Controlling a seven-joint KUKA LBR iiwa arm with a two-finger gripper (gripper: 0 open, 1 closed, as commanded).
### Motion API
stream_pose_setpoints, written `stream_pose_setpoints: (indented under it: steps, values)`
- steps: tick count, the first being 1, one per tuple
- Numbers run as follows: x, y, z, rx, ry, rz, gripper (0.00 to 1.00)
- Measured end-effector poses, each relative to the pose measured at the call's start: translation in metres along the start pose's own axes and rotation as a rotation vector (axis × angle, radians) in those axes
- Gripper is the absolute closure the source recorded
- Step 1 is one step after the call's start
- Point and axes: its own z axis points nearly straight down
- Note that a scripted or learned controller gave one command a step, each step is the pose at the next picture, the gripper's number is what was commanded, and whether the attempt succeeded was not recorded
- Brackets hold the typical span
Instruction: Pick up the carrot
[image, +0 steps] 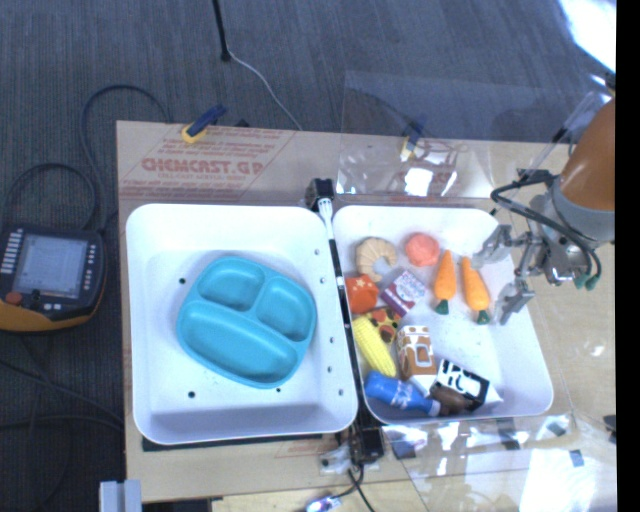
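Two orange carrots with green ends lie side by side in the right bin (520, 345). The left carrot (444, 279) points up and down. The right carrot (474, 287) slants a little, its green tip at the lower end. My gripper (503, 274) hovers just to the right of the right carrot, near the bin's right wall. Its fingers are open, one finger (492, 246) toward the back and the other toward the front. Nothing is between them.
The right bin also holds a bagel (377, 255), a pink ball (422, 248), a red pepper (362, 294), a pink packet (404, 290), corn (372, 344), a brown box (415, 350), a blue bottle (398, 393) and a black-and-white box (462, 383). A blue divided plate (248, 318) lies in the left bin (150, 400).
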Motion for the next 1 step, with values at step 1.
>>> stream_pose_setpoints:
  steps: [1]
  values:
    - [-0.0295,-0.0088,0.0981,0.002,-0.008,0.067,0.0]
